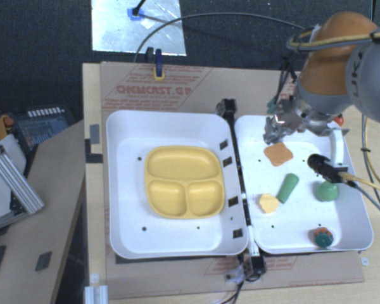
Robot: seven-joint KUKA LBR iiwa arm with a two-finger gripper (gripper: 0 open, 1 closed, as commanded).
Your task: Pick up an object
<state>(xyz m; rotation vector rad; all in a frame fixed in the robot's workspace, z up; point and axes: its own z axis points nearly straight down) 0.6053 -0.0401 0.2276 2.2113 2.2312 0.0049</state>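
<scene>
orange piece, tool low just behind it, arm over right bin

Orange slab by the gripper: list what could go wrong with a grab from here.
1. The orange slab lies flat on the bin floor, so the gripper, seen just behind it, may slide over it and come up with nothing.
2. The gripper looks close to the bin's far rim, so a descent here might clip it.
3. A push could shove the slab into the green cylinder near it.
</scene>
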